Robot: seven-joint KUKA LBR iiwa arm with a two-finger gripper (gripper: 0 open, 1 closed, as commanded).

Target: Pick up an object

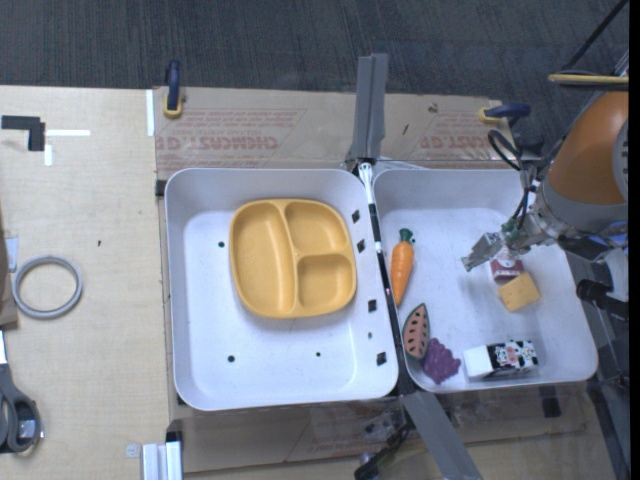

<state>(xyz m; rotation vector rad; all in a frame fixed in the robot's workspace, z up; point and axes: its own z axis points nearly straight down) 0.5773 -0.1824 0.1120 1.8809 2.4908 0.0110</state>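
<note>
A grey KUKA arm with an orange band reaches in from the right over the right bin (395, 193), its end effector (497, 251) low above the bin floor toward the far right. Whether it is wide, narrow or holding anything cannot be told from this slanted overhead view.

Just beside the tool, on its near side, lies a small red-and-white object (507, 267), and touching or nearly touching that, a tan cheese-like block (519, 292). These two are the likeliest targets. Because they sit so close together, a descent could catch both, wedge one against the other, or push the block aside rather than close around it.

Farther along the near wall rests a black-and-white cow-patterned box (512, 357), with a purple grape cluster (440, 362) and a watermelon slice (416, 330) to its left, and a toy carrot (401, 268) along the divider. All lie well apart from the tool and look unlikely to interfere.

The left bin (200, 368) carries a yellow divided plate (292, 258). On the bench at far left lies a grey tape ring (45, 286).

The target's closeness to the bin's right wall could also crowd the approach.
</note>
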